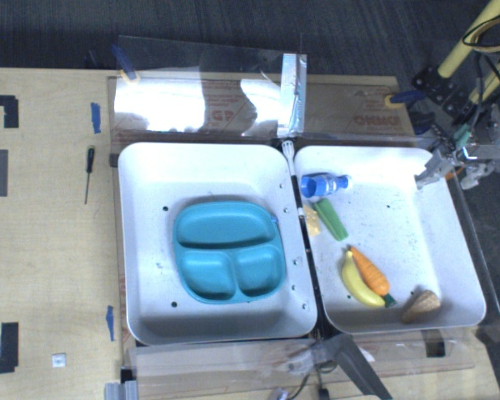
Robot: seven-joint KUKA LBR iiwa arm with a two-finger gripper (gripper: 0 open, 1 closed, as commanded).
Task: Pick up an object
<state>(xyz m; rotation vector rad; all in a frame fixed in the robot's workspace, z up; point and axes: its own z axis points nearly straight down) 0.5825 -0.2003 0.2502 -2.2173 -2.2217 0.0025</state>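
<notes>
One camera view, overhead slant. Gripper [437,169] hovering at upper-right corner of right bin [450,248]; grip state impossible to judge at this size, nothing visibly held. Candidate objects lying down-left of gripper, toward bin's left and lower parts: blue bottle [323,185] against left wall, green piece [332,221] just below it, banana [360,283] touching carrot [372,274], both running diagonally upper-left to lower-right; brown lump [422,303] nearest along right side. Left bin [142,223] holding blue tray [227,250], well apart.
</notes>
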